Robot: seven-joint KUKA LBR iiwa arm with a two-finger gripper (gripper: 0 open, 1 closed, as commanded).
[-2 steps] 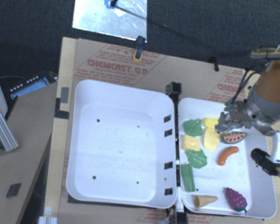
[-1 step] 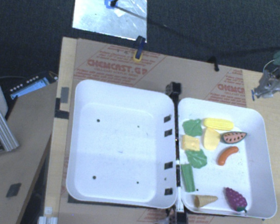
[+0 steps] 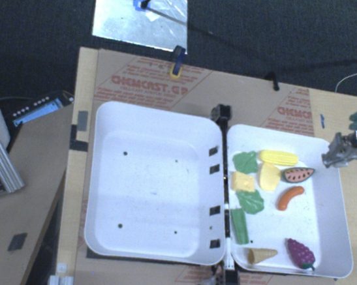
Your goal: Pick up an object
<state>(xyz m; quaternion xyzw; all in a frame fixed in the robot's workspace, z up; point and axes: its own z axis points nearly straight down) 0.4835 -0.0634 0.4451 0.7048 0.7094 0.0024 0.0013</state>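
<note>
Two white bins, the left bin (image 3: 153,181) and the right bin (image 3: 326,218), rest on a tan cardboard sheet (image 3: 199,85) printed with red lettering. In the right bin: a yellow corn cob (image 3: 278,158), a pale yellow block (image 3: 268,177), a yellow cheese wedge (image 3: 244,182), two green leaves (image 3: 246,161) (image 3: 250,201), a green stick (image 3: 240,224), an orange sausage (image 3: 290,197), a brown-red slice with dark speckles (image 3: 298,174), a tan cone (image 3: 261,255) and a purple grape bunch (image 3: 300,252). Black hinges (image 3: 216,170) line the seam between the bins. The gripper (image 3: 339,152) is grey. At the far edge sit a yellow-and-blue clamp (image 3: 176,62) and a silvery grey sheet (image 3: 143,8) on dark carpet (image 3: 280,28).
</note>
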